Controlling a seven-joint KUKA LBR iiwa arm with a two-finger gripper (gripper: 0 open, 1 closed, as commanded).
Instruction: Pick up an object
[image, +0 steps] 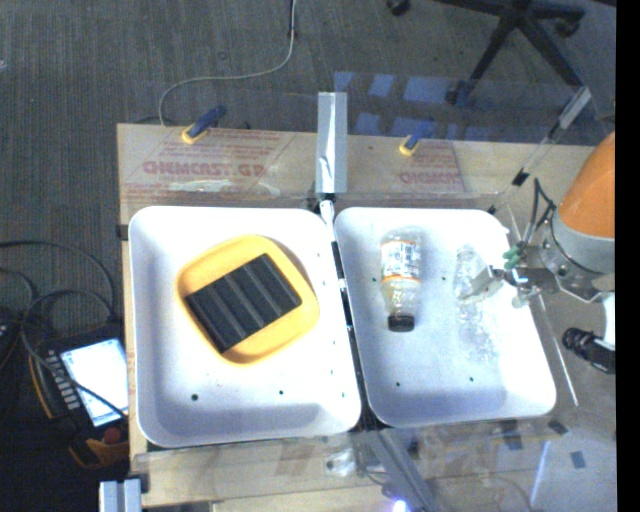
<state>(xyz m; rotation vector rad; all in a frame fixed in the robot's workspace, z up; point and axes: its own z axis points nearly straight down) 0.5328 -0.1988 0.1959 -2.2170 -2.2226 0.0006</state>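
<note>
A clear plastic bottle (401, 275) with a dark cap lies in the right bin (450, 392), cap toward the front. To its right lies a crumpled piece of clear plastic (474, 315). In the left bin (160, 400) rests a yellow rounded block with a black ridged top (245, 297). My gripper (508, 277) reaches in over the right bin's right rim, just beside the top of the clear plastic and well right of the bottle. Nothing shows in its grasp. The orange band of the arm (600, 195) sits above it at the frame's right.
A metal bar (330, 140) stands at the back between the bins. Two clamps (203, 122) (415, 142) hold the wooden board at the rear. A screen device (85, 378) and cables lie on the floor at the left.
</note>
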